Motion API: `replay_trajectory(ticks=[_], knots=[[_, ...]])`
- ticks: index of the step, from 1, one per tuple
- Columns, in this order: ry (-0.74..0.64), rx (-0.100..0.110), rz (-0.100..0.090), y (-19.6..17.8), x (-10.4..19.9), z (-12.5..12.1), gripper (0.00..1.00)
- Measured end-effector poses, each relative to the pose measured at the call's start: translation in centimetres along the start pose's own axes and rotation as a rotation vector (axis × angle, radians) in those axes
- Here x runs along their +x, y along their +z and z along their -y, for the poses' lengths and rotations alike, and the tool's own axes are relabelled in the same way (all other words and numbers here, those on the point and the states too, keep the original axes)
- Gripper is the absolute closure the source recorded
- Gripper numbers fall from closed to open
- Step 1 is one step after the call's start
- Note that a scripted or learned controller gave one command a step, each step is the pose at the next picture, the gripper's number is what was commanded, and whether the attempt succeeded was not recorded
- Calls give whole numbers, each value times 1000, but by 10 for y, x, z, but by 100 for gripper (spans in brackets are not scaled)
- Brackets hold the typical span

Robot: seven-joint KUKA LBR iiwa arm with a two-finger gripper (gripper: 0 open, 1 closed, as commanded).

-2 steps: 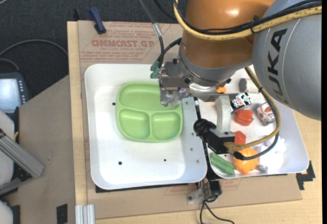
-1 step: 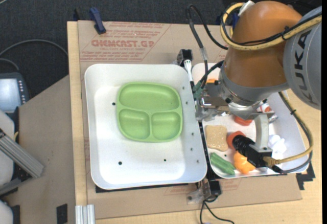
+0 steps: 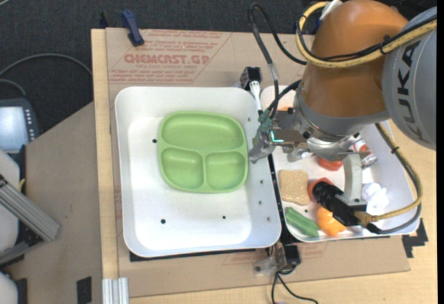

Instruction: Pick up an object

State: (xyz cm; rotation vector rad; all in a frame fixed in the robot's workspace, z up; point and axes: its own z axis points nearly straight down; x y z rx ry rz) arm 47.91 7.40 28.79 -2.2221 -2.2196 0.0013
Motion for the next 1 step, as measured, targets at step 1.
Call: replay_trajectory(ticks=[1], knots=[[-14, -12, -7, -88, 105, -6, 0]])
